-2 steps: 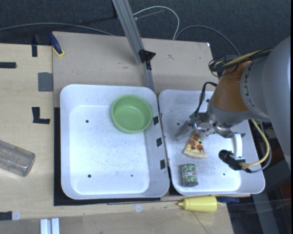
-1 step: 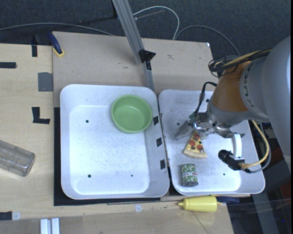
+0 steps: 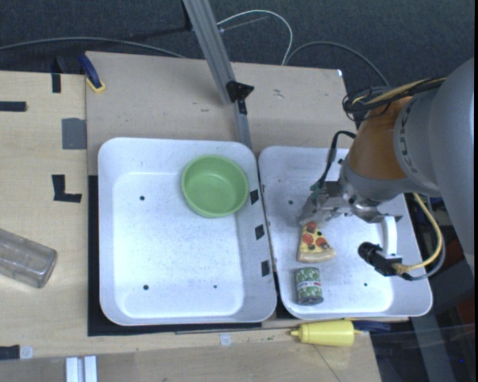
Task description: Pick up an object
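A toy pizza slice [image 3: 314, 243] lies in the middle of the right bin [image 3: 287, 173]. Just in front of it stands a small green can [image 3: 307, 285] with a dark label. A green bowl [image 3: 215, 185] sits at the back right of the left bin [image 3: 127, 213]. My gripper [image 3: 319, 204] hangs low over the right bin, its tips right behind the pizza slice's upper edge. The grey arm with its orange band [image 3: 378, 146] comes in from the right above it.
A yellow mustard bottle [image 3: 328, 333] lies on the bench just in front of the right bin. A clear plastic cylinder [image 3: 16, 255] rests on the bench at the far left. A metal pole [image 3: 211, 38] slants down to the bins' back edge.
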Robot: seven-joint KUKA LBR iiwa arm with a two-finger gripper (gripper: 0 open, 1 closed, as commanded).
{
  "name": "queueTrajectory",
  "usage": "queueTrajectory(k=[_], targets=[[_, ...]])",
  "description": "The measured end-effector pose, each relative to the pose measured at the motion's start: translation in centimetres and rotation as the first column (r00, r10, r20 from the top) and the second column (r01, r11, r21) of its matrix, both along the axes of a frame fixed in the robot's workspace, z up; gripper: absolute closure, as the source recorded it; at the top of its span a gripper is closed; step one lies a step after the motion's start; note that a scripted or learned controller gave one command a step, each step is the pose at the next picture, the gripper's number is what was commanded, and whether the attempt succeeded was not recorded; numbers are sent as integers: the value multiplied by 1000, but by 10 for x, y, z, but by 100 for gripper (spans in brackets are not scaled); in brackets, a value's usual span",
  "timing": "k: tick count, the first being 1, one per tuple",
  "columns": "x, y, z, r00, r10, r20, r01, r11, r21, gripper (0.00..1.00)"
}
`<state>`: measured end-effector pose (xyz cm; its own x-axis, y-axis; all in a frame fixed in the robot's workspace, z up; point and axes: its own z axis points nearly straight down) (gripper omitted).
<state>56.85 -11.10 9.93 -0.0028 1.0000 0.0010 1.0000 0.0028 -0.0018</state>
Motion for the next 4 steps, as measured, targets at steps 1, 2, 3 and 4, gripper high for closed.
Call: queueTrajectory(k=[1,2,3,4], targets=[[-8,5,50,1000,-1,4,1,1000,-1,100],[-12,-1,95,1000,-2,4,2,1000,-2,100],[-11,-1,140,1000,-1,5,1,1000,-2,100],[-1,51,146,1000,4,1,-4,1000,1,100]])
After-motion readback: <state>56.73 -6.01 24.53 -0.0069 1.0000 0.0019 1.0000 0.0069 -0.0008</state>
